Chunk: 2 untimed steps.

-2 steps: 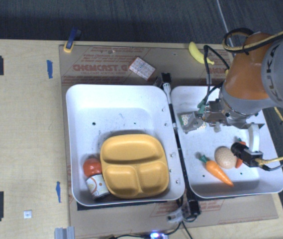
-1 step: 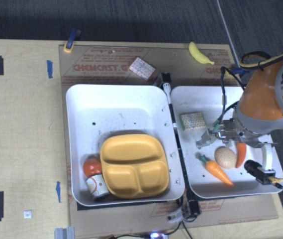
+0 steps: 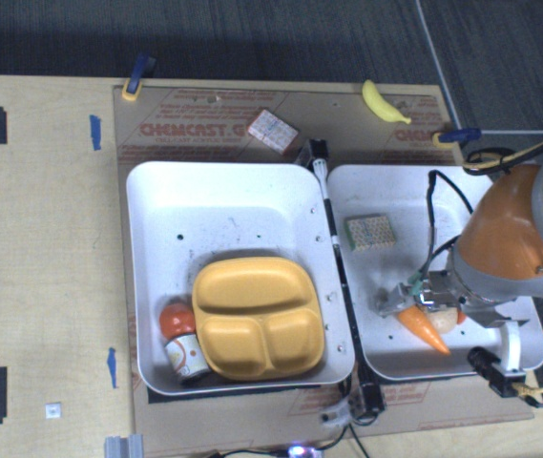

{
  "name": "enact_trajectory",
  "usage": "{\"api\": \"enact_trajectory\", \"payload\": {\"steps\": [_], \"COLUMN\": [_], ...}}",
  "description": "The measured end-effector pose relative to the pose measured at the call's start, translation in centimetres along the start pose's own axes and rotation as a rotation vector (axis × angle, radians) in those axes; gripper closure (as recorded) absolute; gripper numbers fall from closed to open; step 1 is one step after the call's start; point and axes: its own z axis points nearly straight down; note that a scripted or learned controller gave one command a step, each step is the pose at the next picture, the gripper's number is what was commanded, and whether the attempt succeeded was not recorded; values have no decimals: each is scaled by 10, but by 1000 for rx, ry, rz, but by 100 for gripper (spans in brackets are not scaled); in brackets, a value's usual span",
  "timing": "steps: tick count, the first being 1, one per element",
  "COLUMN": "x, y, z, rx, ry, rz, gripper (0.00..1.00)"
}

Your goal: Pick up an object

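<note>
In the right bin (image 3: pixel 386 361), an orange carrot-shaped toy (image 3: pixel 423 328) lies near the front, pointing to the front right. My gripper (image 3: pixel 407 296) hangs low over the bin, just above and left of the carrot's thick end and touching or nearly touching it. The orange band of the arm (image 3: pixel 510 232) rises behind it on the right. A small speckled green-grey pad (image 3: pixel 370 231) lies further back in the same bin.
The left bin (image 3: pixel 156 218) holds a large yellow divided tray (image 3: pixel 257 313) and a small red-topped container (image 3: pixel 181 342) at its front left. On the cardboard behind the bins lie a yellow banana (image 3: pixel 386 103) and a small patterned box (image 3: pixel 271 130).
</note>
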Motion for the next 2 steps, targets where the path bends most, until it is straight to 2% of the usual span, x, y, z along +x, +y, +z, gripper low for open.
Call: {"api": "enact_trajectory", "payload": {"steps": [1, 2], "x": [0, 100], "y": [1, -3], "z": [-10, -96], "rx": [-4, 18], "ry": [-1, 8], "rz": [1, -1], "gripper": [100, 100]}}
